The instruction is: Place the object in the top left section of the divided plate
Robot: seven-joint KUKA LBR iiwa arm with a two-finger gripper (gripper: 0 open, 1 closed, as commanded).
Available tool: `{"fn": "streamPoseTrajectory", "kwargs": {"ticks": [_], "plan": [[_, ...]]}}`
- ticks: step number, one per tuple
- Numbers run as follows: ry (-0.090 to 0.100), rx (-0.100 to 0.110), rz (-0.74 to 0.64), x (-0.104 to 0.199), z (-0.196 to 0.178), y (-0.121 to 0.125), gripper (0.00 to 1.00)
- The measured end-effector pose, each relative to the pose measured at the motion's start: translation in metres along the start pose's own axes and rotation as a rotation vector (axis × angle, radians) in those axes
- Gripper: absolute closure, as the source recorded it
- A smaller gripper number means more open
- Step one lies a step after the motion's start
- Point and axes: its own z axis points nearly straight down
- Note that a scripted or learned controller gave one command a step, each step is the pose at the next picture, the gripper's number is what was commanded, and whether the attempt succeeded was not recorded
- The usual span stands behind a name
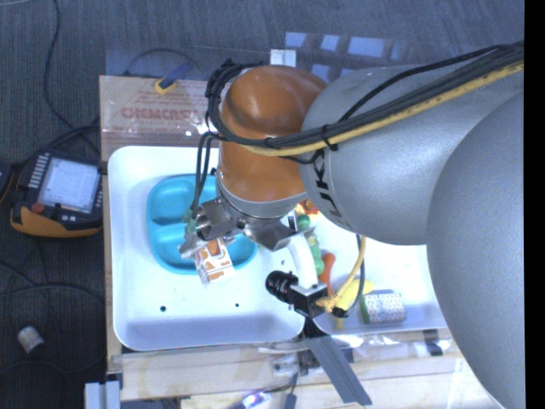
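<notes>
i'm looking down on dark grey carpet with loose cables around a wooden bench. left of the bench a handheld pendant with a lit screen lies on the floor. the left white bin sits on the bench, and the blue divided plate lies inside it, toward its far side. the arm covers most of the bin to the right of the plate, where i make out a grey ribbed cylinder and some orange and green bits.

the object is a small white box with orange markings, tilted, at the plate's near right edge. the gripper is right over it, and the box seems pinched between the fingers, though the wrist hides much of the contact.
</notes>
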Motion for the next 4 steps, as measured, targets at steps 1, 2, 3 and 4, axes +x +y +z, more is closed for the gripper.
{"fn": "streamPoseTrajectory", "kwargs": {"ticks": [1, 2, 3, 4], "plan": [[0.000, 0.004, 0.002, -0.001, -0.008, 0.000, 1.00], [-0.003, -0.004, 0.168, 0.002, -0.148, -0.004, 1.00], [-0.001, 0.000, 0.058, 0.019, -0.025, 0.001, 1.00], [-0.002, -0.004, 0.026, 0.012, -0.167, -0.001, 1.00]]}}
